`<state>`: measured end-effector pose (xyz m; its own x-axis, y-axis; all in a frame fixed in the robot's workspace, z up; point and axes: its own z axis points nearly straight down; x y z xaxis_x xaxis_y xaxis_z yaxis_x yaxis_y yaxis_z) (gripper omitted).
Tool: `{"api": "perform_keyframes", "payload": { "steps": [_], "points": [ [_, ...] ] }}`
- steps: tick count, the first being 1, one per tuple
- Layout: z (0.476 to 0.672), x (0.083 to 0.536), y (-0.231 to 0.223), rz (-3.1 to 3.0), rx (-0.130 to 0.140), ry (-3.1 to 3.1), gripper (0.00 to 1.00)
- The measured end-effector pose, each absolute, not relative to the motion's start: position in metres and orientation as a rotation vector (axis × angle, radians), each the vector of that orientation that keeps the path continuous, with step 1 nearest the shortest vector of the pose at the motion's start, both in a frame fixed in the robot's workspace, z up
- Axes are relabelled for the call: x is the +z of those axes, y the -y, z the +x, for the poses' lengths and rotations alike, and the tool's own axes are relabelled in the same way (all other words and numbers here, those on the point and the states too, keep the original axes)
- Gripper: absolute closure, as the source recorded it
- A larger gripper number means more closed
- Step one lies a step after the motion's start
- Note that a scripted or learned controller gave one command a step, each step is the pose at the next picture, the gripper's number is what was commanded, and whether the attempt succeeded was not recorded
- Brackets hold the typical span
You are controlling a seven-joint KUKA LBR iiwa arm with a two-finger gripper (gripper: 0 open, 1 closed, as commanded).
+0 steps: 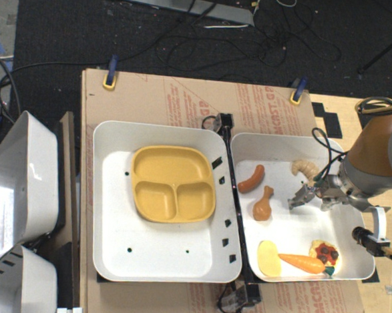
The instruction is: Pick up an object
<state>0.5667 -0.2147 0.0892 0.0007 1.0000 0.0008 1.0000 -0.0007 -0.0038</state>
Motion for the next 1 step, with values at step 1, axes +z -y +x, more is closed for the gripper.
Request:
{"api": "perform_keyframes", "payload": {
  "steps": [1],
  "points": [
    [0.5681, 0.1024, 0.215, -2.223, 0.0, 2.222, 1.0]
  ]
}}
